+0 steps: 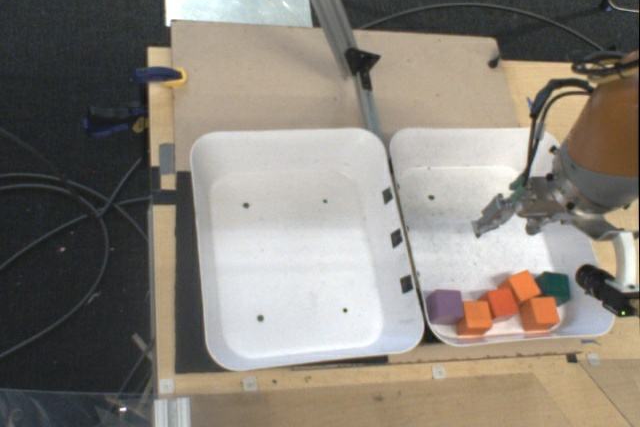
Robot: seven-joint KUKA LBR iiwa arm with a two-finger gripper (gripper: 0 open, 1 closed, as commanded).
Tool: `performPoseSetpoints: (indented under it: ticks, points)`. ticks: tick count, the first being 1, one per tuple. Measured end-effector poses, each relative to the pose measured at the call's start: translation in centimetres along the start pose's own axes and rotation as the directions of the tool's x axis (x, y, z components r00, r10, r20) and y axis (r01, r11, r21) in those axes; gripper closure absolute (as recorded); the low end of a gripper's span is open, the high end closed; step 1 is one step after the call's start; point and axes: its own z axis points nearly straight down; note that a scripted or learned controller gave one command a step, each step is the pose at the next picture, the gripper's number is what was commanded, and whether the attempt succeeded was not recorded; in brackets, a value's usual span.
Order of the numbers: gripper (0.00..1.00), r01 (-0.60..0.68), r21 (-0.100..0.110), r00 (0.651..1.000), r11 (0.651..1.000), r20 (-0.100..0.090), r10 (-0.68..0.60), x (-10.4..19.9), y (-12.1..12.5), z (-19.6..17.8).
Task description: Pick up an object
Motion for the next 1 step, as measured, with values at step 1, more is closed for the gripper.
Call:
performPoseSetpoints:
  ticks: [1]
  points:
    - [0.00,-0.003,-0.007,1.000,1.000,0.005,0.003,-4.04,-0.46,-7.10]
